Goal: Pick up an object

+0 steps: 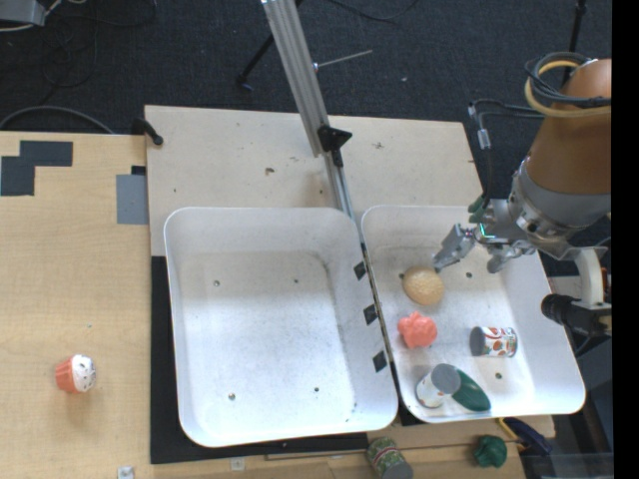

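Hovering over my right-hand bin (559, 392) at frame right, the gripper (473, 251) spreads its fingers open, gripping nothing; a tan, bread-like object (422, 286) lies just below-left of it.

Both bins are white: the left bin (200, 267) and the right bin (539, 367). In the right one lie a pale tan lump (423, 287), a coral red piece (417, 330), a white can with red marks (494, 341), and a grey and white cup (436, 384) beside a dark green shape (469, 396). The desk (60, 287) is light wood colour. The arm (569, 158) is grey with an orange band.
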`<state>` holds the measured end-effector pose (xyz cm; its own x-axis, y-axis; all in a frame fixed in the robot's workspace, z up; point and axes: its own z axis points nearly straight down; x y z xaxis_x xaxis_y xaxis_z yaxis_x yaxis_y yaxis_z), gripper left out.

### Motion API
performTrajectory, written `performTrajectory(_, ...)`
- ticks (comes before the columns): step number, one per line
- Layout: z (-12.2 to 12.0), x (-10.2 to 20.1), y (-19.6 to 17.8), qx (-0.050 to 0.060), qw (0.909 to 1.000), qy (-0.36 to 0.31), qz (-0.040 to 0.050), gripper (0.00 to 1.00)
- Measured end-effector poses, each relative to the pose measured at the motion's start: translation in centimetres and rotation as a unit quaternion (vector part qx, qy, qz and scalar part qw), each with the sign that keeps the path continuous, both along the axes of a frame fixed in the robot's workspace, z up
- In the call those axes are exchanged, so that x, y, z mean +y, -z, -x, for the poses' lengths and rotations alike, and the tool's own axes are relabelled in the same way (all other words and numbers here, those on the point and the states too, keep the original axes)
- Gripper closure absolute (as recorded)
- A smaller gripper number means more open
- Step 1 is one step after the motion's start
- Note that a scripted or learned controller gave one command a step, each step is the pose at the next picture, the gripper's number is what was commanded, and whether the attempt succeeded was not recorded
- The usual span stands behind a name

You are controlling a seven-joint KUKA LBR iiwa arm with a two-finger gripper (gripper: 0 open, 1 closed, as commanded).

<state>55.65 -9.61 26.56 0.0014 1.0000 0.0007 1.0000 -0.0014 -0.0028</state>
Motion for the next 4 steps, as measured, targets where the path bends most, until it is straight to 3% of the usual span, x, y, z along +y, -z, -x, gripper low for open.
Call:
performTrajectory(1,1.1,-0.2,5.7,0.003,1.0,0.0,-0.0003,0.0)
performTrajectory(3,0.5,0.2,17.0,0.003,1.0,0.0,-0.0006,0.0)
performTrajectory(4,0.4,0.0,15.7,0.001,1.0,0.003,-0.0001,1.0)
